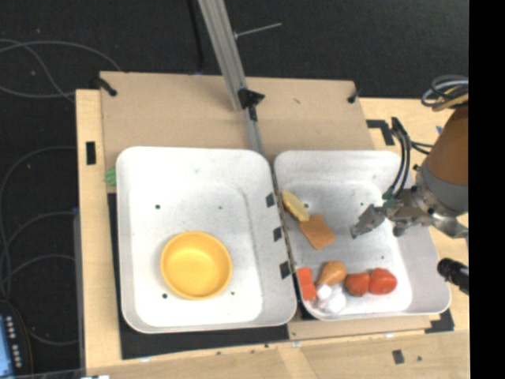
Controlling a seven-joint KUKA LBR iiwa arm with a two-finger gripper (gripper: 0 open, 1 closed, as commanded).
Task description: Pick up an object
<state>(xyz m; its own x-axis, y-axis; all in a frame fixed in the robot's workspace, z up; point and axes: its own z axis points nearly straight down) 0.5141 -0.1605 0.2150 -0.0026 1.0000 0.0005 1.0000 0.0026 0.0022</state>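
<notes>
- the right bin (347,168) holds the pickable objects, gathered along its left side and near edge.
- a pale yellow wedge (296,206) lies near the bin's left wall, its long axis running diagonally from upper left to lower right.
- just beside it, touching or nearly so, sits a tan block (318,232), tilted so its corners point roughly up and down the view.
- nearer the front, an orange-brown piece (331,273) slants from lower left to upper right.
- a thin red-orange stick (305,283) stands roughly along the bin's left wall, beside a small white lump (331,300) in the front corner.
- two red rounded things (371,283) lie side by side, their pair running left to right.
- the gripper (371,219) hovers over the bare middle of the right bin, well apart from every object, pointing leftward and slightly down the view; nothing is between its fingers, though how far they are spread is too blurred to tell.
- the arm's orange band (451,150) is at the right edge, wrist angled into the bin.
- the left bin (189,180) holds a yellow bowl (196,264), upright, near its front.
</notes>
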